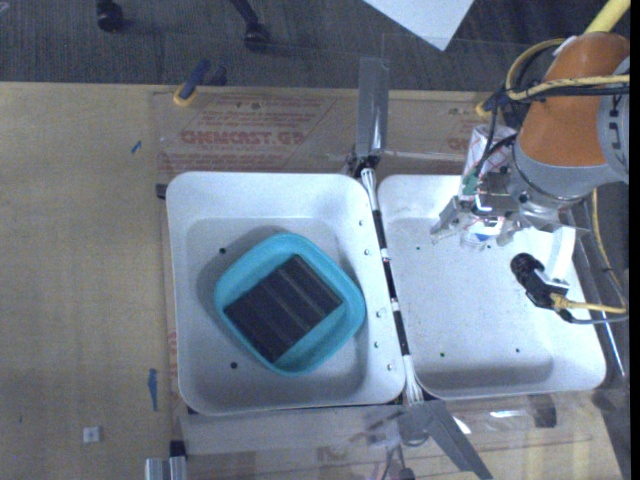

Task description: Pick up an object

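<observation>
Nearest you, at the bottom edge, a grey bracket (440,433) sits below the seam where the two bins meet. Above it, the left bin (190,213) holds the one object on offer: a blue tray (345,298) turned like a diamond, with a dark ribbed slab (280,308) lying flat inside it. The tray rests on the bin floor, a little toward the lower middle, clear of the walls.

Look right and you see the right bin (480,338), its floor bare white with a few small dark specks. The arm (570,108) comes in over its upper right corner, orange band uppermost. The gripper (478,224) hangs over the bin's upper part, well apart from the tray. Its fingers are spread, one tip pointing left and the other right, and you can see nothing between them. A black cable (530,278) loops beside the wrist.
</observation>
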You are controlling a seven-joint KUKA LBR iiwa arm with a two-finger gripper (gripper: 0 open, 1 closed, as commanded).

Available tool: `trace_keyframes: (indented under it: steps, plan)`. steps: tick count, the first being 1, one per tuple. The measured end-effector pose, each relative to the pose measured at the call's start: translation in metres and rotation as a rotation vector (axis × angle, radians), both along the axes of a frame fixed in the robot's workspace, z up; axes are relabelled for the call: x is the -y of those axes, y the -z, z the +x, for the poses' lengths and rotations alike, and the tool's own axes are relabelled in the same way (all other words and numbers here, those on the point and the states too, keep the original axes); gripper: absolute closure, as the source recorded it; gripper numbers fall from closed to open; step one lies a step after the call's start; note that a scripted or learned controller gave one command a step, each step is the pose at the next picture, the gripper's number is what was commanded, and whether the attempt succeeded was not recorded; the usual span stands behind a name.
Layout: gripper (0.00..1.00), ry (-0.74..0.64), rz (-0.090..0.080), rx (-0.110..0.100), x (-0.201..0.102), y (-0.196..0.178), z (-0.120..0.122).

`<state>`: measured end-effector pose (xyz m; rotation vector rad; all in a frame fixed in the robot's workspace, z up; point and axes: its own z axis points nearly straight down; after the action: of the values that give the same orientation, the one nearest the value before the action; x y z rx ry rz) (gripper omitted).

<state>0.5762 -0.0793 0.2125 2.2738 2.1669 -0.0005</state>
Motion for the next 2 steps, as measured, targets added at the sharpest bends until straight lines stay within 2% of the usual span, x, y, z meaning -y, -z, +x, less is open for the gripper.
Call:
trace_keyframes:
  steps: [1, 2]
  plan:
    - [0.0, -0.021, 0.001, -0.003, 0.013, 0.094, -0.012]
    - [0.0, 0.015, 0.0, -0.001, 0.078, 0.072, -0.037]
